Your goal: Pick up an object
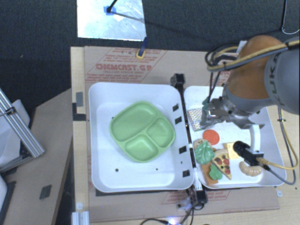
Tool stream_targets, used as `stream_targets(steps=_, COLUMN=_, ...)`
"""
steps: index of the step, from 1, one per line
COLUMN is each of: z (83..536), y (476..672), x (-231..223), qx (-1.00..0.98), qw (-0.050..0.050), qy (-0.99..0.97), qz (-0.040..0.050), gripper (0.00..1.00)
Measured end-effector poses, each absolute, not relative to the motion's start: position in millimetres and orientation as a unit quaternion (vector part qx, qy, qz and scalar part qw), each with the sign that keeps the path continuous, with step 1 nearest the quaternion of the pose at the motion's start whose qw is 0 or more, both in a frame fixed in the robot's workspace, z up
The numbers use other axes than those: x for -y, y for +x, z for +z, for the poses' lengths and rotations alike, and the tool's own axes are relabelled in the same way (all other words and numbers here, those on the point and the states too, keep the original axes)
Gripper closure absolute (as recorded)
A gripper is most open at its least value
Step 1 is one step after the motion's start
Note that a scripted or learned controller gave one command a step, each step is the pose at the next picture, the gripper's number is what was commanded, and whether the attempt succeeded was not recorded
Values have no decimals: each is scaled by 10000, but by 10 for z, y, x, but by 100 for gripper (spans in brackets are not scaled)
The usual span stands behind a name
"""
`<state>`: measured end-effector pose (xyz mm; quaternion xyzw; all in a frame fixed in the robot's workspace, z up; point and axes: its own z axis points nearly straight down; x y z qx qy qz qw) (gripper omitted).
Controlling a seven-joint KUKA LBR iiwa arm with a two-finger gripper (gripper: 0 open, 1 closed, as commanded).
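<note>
Red print on cardboard sheet (124,65) under bins, roughly "CHEMCAST GP", partly blurred. Two white bins on desk: left bin (101,139) with one green three-compartment plate (142,131), long axis diagonal. Right bin (274,139) with toy food: one red disc (211,136), one green leafy piece (204,151), one pizza slice (222,163) tip pointing down-right, one tan croissant-like piece (251,169). Gripper (206,116) low over right bin's left part, beside red disc; fingers' state — cannot tell.
</note>
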<state>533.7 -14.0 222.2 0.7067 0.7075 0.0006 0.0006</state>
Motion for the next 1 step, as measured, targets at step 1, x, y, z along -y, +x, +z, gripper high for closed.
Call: stream_targets(steps=1, z=2331, y=5284, x=169, qx=-7073, qw=7, qy=7069, qz=11, gripper=100)
